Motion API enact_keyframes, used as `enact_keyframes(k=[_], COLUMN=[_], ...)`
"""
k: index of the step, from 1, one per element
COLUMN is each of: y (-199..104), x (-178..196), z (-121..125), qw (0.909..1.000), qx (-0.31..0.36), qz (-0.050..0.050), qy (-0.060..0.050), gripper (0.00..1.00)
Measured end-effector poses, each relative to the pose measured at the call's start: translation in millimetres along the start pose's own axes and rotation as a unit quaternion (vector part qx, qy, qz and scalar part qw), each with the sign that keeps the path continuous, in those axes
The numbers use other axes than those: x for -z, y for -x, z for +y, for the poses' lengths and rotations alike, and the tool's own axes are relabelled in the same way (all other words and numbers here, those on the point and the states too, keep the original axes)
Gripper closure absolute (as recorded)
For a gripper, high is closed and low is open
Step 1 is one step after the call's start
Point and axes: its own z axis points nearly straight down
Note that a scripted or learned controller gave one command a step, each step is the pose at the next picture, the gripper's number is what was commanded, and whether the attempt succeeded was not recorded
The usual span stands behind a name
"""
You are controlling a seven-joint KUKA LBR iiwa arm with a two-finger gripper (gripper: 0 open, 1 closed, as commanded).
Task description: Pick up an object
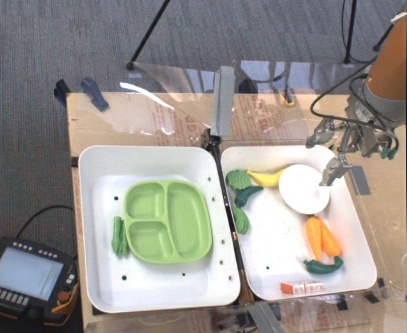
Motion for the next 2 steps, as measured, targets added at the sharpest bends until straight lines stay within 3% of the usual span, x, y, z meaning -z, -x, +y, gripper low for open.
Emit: enact_keyframes(k=[1,2], y=[22.0,-61.8], x=[-164.2,-177.1], z=[-11.2,9.5], qw=[0.9918,0.9986], qx=[0.128,0.053], qz=[-0.003,0.001], qy=[-0.001,0.001], gripper=[0.0,0.0])
